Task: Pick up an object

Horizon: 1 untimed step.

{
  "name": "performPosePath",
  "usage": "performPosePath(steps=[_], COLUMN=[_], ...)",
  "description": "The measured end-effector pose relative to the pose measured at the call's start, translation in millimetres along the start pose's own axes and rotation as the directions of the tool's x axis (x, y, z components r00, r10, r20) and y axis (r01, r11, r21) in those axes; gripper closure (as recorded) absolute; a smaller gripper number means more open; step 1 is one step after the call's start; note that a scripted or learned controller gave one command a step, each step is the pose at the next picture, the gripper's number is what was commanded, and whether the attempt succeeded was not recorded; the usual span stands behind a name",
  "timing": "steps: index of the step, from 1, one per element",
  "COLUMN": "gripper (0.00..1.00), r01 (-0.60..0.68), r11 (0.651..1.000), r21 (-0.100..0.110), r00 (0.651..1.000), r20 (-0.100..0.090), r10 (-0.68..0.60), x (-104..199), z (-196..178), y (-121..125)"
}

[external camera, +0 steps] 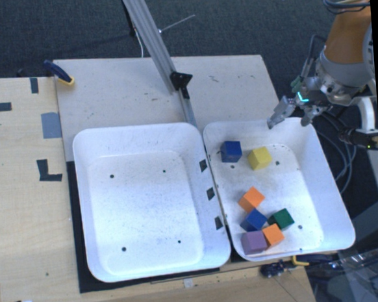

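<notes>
The gripper (292,117) is seen at the upper right corner of the right bin (329,188), hanging just over that bin's far rim, with its two fingers spread apart and nothing between them. It is carried by the grey arm (345,50), whose orange band is seen near the upper right of the view, and cables are draped beside the wrist.

Nearest to the gripper, inside the right bin, a yellow cube (260,158) is found, and just to its left a dark blue cube (231,151) is set; the two lie close but apart. Further down the bin a cluster is gathered: an orange cube (251,199) at the top, a blue cube (254,221) just below it, a green cube (283,219) to the right, a smaller orange cube (273,235) beneath, and a purple cube (253,242) at the lower left, the last several pressed against one another.

The left bin (87,187) is placed alongside, its rim touching that of the right bin. Behind the bins a slanted metal rail (154,39) is mounted on the pale bench (106,88), and a small blue and yellow tool (59,72) lies near the bench's far left corner
</notes>
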State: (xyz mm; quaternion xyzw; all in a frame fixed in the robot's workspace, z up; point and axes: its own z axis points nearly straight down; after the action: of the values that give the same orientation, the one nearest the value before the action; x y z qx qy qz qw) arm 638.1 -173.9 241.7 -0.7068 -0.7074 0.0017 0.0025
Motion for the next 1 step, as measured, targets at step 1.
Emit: performPosePath(steps=[1], gripper=[0.00], r01=[0.001], r11=[1.000], r21=[-0.004], r00=[1.000], r20=[0.002], r10=[-0.001], x=[-0.1], z=[-3.4], y=[0.8])
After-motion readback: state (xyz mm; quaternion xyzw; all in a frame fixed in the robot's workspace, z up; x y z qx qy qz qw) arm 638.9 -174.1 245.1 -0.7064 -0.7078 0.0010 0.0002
